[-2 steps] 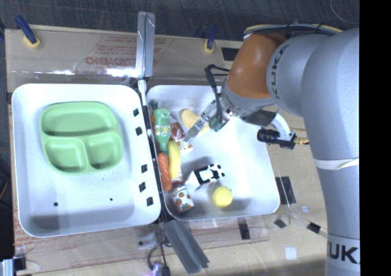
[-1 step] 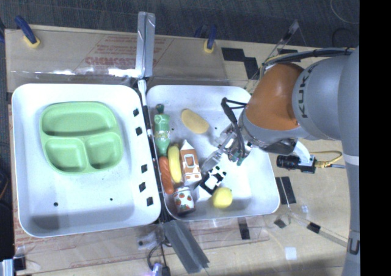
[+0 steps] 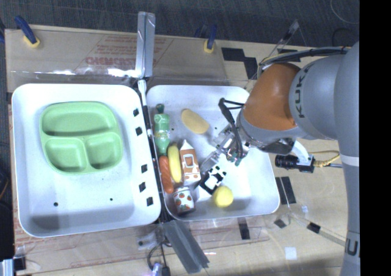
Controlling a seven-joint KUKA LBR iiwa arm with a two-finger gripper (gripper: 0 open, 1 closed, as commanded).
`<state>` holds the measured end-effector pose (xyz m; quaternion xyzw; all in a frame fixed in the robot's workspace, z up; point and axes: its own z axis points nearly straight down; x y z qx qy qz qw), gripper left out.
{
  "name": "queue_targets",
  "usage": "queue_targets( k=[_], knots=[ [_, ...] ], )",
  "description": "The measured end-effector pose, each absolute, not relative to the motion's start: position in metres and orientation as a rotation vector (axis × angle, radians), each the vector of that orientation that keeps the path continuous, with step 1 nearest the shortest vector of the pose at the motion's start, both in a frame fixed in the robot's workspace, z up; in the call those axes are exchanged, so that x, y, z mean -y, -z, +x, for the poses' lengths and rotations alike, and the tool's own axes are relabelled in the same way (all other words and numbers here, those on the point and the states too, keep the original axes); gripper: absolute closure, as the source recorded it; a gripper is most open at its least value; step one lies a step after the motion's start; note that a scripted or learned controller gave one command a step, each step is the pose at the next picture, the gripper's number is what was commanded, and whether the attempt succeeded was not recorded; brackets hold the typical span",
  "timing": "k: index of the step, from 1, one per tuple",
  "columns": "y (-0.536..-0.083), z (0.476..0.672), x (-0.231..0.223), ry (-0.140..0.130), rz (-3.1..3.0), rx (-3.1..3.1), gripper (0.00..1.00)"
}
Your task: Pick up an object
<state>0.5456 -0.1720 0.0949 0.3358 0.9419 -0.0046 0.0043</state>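
Camera view has my two-finger gripper [image 3: 215,174] low in the right shallow white bin [image 3: 259,190]; whether my jaws are spread I cannot tell. Beside them lie one yellow lemon [image 3: 223,196], one pale potato-shaped piece [image 3: 195,121], one banana [image 3: 175,163], and one green bottle [image 3: 161,129]. One green compartment tray [image 3: 81,136] sits in the left white bin [image 3: 27,203].

Robotics lab: clamped bench [image 3: 73,49], bins [image 3: 24,146]

A green divided tray [image 3: 82,135] lies in the left white bin [image 3: 24,207].

Tray [image 3: 79,134] in left bin [image 3: 24,207]; banana [image 3: 174,163] in right.
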Motion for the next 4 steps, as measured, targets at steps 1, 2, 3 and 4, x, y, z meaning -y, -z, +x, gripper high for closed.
queue_targets(
  k=[1,2,3,4],
  knots=[
    [-0.105,0.547,0.169,0.008,1.046,-2.952,1.00],
    [-0.105,0.547,0.170,0.010,1.047,-2.951,0.00],
    [-0.099,0.532,0.132,0.008,0.894,-2.999,0.00],
    [-0.095,0.589,0.116,0.006,1.819,-2.548,0.00]
  ],
)
